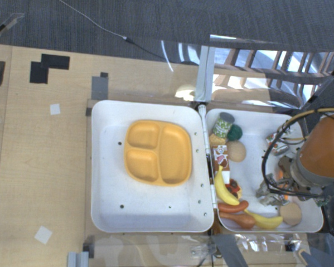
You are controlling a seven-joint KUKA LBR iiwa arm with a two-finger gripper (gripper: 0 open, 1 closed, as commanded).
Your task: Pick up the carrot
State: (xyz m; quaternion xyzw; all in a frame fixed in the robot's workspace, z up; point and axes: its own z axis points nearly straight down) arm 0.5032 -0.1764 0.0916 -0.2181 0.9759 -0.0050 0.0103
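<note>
Two shallow white plastic bins sit side by side on the pale wooden bench [37, 168]. The left bin [104, 205] holds a yellow plastic plate [157, 152] with three compartments, lying flat near the bin's middle.

The right bin [256, 126] holds a scatter of toy food, most of it along the left wall. The carrot [233, 206], a smooth orange tapered piece, lies on its side near the front left corner of this bin. It touches the lower end of a yellow banana [222, 186] that runs along the left wall. Just in front of the carrot lies a darker red-brown sausage-shaped piece [238, 220], and a second yellow banana [266, 221] curves beside that piece along the front wall. Further back along the left wall are a red-and-white packet [221, 156], a tan rounded potato-like piece [236, 151], a green broccoli-like clump [228, 130] and a small grey object [226, 117].

The grey arm with its orange band [322, 149] reaches in from the right. Its gripper [272, 194] is low over the right half of the right bin, amid looping black cables [269, 146]. A pale tan egg-shaped piece [290, 213] lies just in front of the gripper. The carrot is to the gripper's left, apart from it, with bare bin floor between them. Nothing can be made out in the gripper's grasp, and whether it is wide or narrow cannot be told from this angle.
</note>
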